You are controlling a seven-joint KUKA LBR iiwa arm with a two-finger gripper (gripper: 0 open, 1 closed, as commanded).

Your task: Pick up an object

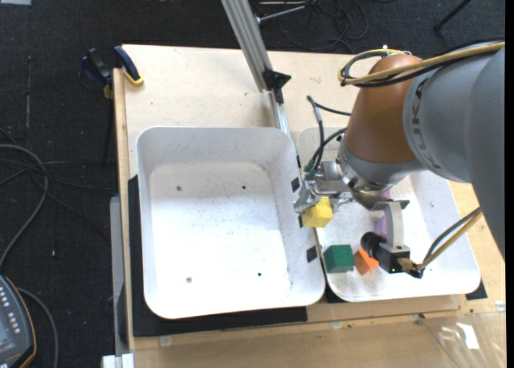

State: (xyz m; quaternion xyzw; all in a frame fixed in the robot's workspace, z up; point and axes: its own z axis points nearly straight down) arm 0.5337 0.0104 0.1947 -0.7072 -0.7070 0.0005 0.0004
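The gripper (pixel 309 198) hangs low over the left side of the right bin (pixel 450 266), close to the rim where the two bins meet. Whether it is clenched or released I cannot tell, because the wrist hides it from above. A yellow block (pixel 319 214) is directly at its lower end and touches it or almost touches it. I cannot say if the block is grasped or only lies there against the bin wall.

Nearer the front edge of the same bin lies a green block (pixel 338 258), and just to its right is a small orange block (pixel 366 262). The two are very close to each other and a little apart from the yellow one.

The grey arm (pixel 458 109), with its orange band, comes in from the right and covers much of the right bin. The left bin (pixel 209 222) is just beside the right one, and its white floor has small dark specks.

Both bins stand on a pale wooden bench (pixel 201 85). A slim metal rail (pixel 241 21) runs at a slant from the back down to the gap between the bins. A blue and yellow clamp (pixel 120 65) sits at the far left corner of the bench. Around it is dark carpet with black cables (pixel 24 165).
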